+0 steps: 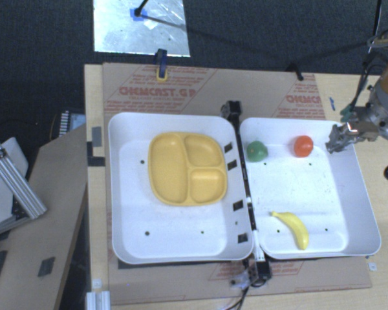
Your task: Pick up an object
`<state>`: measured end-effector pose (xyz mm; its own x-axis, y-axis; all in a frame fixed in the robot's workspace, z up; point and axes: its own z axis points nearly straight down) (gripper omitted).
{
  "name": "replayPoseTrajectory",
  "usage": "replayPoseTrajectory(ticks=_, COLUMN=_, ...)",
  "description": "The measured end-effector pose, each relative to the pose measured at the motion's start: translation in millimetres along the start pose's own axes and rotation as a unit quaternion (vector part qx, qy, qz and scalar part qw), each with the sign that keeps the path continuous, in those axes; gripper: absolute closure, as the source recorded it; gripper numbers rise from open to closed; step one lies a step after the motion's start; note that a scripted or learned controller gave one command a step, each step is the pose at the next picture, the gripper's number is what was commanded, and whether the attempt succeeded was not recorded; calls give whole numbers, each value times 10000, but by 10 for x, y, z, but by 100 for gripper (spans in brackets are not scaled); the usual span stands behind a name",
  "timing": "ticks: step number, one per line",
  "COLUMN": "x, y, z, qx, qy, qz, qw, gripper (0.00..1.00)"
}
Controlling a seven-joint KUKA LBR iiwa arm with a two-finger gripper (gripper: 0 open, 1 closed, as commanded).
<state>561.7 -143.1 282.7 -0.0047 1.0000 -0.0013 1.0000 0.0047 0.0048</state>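
Above right bin's (359, 192) far-right rim, gripper (339, 137) hovers beside tomato (302, 146).

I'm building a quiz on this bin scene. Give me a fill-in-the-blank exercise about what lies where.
1. The yellow divided plate lies in the ____ bin.
2. The banana shares the right bin with a green ball and a ____ ball.
3. The gripper hovers over the right bin's ____ edge.

Missing words: left; red; right
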Motion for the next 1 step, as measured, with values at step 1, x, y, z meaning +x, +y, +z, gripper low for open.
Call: replayPoseTrajectory(ticks=1, x=520, y=151, z=9, qx=6, qy=14, qz=-28, qw=10000, gripper=100)
